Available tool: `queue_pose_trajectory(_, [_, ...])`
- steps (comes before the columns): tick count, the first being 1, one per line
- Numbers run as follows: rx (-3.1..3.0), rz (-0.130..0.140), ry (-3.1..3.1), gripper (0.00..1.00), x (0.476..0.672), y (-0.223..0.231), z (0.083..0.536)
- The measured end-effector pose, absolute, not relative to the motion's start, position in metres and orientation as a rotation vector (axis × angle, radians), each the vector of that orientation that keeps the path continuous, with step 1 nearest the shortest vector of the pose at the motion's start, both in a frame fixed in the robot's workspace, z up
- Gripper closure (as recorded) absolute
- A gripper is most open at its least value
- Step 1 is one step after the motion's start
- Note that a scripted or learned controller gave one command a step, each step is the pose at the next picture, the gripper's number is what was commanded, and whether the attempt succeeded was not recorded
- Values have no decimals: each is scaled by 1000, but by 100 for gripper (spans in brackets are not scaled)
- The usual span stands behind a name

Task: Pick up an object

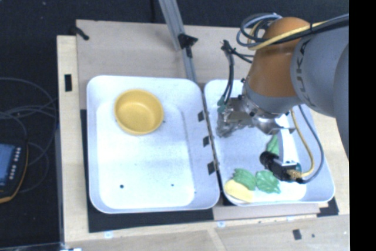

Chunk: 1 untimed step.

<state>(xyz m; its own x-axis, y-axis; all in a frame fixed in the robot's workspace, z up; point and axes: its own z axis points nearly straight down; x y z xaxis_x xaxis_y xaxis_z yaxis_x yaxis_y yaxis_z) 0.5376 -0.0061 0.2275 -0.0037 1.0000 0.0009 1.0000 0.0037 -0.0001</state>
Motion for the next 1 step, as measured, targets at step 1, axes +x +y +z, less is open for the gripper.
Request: queue_pose_trajectory(1, [-2217,-1,-2225,100,539,45,227])
